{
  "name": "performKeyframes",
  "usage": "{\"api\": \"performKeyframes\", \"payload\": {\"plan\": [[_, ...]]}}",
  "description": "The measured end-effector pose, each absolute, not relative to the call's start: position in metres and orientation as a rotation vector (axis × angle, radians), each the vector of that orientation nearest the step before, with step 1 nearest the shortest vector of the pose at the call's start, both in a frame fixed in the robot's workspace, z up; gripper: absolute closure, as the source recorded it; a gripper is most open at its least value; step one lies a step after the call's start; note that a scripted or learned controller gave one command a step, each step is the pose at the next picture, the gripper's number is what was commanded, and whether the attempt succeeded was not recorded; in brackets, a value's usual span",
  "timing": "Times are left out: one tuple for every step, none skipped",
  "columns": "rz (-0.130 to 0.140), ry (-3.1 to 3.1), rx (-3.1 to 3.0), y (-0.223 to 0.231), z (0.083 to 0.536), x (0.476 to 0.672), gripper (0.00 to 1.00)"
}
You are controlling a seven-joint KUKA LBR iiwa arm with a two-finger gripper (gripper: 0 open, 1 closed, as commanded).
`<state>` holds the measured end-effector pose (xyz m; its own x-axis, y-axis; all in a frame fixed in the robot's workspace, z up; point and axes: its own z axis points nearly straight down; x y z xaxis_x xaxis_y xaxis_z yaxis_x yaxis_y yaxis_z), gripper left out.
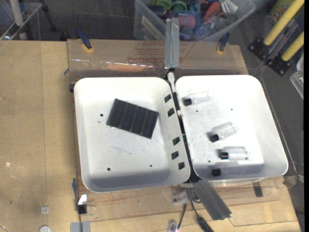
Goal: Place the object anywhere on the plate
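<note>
Nearest the camera, at the front edge of the right bin [275, 153], a clear vial with a black cap [233, 154] lies on its side. Just behind it, toward the bin's middle, a second capped vial [222, 131] lies tilted, apart from the first. A third vial [195, 99] rests near the back left corner of the same bin, close to the divider between the bins. In the left bin [91, 144], a dark ribbed rectangular plate [133, 118] lies flat, turned at a slant, toward the back of the bin's centre. All three vials are well apart from the plate. Both bins sit side by side on the wooden tabletop [34, 129]. Behind them stands a clear tub of coloured toys [193, 6].
</note>
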<state>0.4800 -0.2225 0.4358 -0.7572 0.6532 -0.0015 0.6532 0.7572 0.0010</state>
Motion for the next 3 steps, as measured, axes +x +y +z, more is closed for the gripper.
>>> {"api": "performKeyframes", "payload": {"plan": [[0.000,2.991,0.953,-0.2231,0.4358,0.4803,1.00],[0.001,3.036,0.799,-0.2232,0.4358,0.4803,1.00],[-0.001,3.069,0.648,-0.2229,0.4359,0.4843,1.00]]}}
